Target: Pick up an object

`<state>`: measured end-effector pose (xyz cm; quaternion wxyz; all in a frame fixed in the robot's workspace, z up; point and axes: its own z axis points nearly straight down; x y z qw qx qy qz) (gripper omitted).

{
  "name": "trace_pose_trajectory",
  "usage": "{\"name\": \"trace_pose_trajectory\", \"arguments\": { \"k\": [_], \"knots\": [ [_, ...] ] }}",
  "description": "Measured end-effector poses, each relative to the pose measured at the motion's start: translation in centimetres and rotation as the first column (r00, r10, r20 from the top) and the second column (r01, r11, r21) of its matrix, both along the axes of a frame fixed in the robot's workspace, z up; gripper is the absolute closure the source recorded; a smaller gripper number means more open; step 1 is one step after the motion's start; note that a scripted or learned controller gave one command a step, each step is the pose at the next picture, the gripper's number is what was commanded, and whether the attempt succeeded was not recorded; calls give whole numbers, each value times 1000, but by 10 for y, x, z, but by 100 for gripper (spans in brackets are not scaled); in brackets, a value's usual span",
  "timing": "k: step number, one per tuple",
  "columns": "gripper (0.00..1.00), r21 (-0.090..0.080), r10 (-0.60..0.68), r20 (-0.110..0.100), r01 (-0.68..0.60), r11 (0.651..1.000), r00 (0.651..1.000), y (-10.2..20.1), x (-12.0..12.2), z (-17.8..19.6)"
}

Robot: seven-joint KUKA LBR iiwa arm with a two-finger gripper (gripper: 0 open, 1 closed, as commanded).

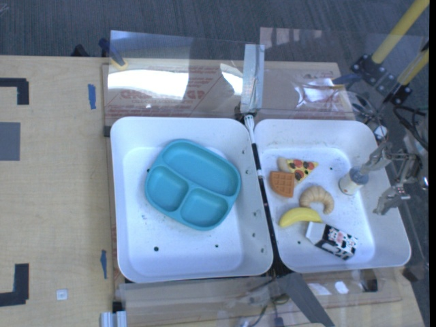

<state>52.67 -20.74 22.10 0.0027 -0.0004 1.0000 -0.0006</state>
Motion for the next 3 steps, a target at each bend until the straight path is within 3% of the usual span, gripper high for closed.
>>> {"name": "trace_pose_trajectory", "arguments": {
  "k": [1,2,3],
  "knots": [
    [0,2,-323,3,323,946,946,18,46,-121],
    [100,2,-319,7,319,948,948,20,47,-111],
    [100,5,-440,-1,440,898,898,86,8,-51]
  ]
}}
